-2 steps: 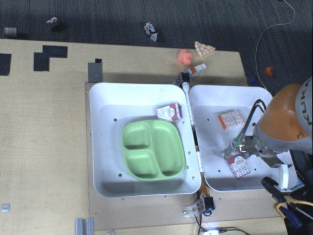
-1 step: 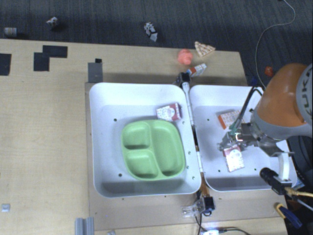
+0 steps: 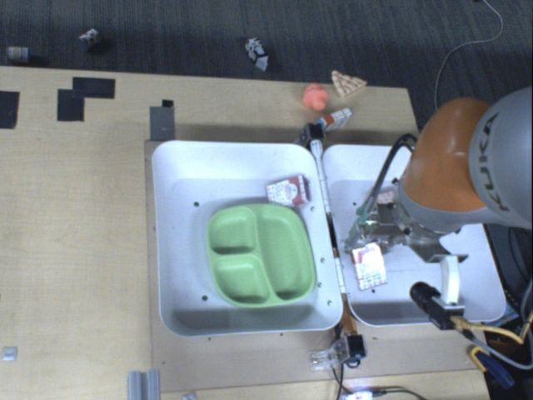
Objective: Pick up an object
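On a light wooden bench [image 3: 75,223], seen from above at a slant, two shallow white bins sit side by side. The left bin [image 3: 179,248] holds a green divided plate [image 3: 262,252] with three compartments, lying flat near the middle. Just behind the plate, touching or nearly touching its far edge, is a small red and white carton [image 3: 288,192].

The right bin [image 3: 350,173] has the robot arm [image 3: 466,169] reaching in from the right, grey with a broad orange band. Its gripper [image 3: 372,238] is low over the left part of this bin. A small red and white packet [image 3: 369,267] lies just below the gripper, close to the bin's left wall. Whether the fingers are apart, together or clamped on the packet cannot be told, because the wrist hides them.

Behind the bins, on the bench's far edge, lie a pink ball [image 3: 315,97], a patterned triangular wedge [image 3: 348,83] and a small tube-like item [image 3: 336,120]. Beyond the bench, on dark carpet [image 3: 208,15], are a few scattered small objects, too small to identify.
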Tool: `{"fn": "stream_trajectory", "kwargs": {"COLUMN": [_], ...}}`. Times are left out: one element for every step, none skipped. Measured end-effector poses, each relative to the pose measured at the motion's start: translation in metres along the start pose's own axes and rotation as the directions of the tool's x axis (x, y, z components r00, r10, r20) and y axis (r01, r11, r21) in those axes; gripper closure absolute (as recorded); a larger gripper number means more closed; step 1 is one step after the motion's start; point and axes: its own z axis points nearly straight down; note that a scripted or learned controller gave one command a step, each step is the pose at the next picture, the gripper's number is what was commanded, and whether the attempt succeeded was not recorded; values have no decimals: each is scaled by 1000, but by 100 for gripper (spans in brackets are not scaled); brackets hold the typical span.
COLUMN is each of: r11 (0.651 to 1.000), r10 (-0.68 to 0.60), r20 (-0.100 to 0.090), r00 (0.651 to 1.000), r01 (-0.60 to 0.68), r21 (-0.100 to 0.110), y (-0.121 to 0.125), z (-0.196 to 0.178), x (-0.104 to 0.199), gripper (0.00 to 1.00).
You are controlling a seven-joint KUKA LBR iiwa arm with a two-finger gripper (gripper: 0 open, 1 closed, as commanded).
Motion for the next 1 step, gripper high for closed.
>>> {"fn": "stream_trajectory", "kwargs": {"r11": [1000], "r10": [0], "r20": [0], "r00": [1000], "r01": [0], "r21": [1], "y": [0], "z": [9], "x": [27], "gripper": [100]}}
